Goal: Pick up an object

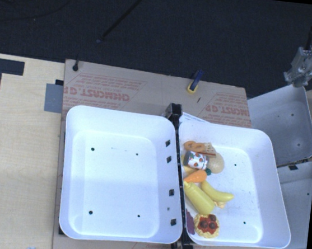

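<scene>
Camera view shows the gripper (307, 66) parked high at two o'clock, well apart from both bins; whether it is wide or narrow I cannot tell from here, and nothing is visibly in it. By my judgement the pick has not begun: the approach comes first, a reach toward eight o'clock and a descent over one toy. The right bin (264, 162) holds all the candidates, crowded against its nine o'clock wall: a banana (217, 193), a yellow corn-like piece (197, 198), a carrot (196, 177), a small printed can (196, 161), an orange slice-like piece (196, 147) and a berry tart (207, 225) at six o'clock. The left bin (80, 140) sits beside it, touching along the centre divider.
</scene>
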Controlling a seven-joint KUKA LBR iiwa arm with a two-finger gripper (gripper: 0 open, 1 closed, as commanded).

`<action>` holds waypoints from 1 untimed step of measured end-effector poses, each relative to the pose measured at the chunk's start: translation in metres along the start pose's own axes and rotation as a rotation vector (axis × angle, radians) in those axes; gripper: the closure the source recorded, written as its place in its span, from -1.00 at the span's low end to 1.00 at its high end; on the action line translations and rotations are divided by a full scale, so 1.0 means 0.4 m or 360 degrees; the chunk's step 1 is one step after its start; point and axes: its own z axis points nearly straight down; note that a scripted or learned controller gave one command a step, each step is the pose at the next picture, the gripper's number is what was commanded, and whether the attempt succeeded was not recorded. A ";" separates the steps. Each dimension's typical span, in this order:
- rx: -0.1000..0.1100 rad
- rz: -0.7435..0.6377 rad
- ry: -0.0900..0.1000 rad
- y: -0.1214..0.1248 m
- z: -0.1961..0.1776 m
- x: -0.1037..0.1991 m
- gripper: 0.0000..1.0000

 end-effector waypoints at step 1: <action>-0.0001 0.0003 -0.0002 0.064 0.001 0.032 1.00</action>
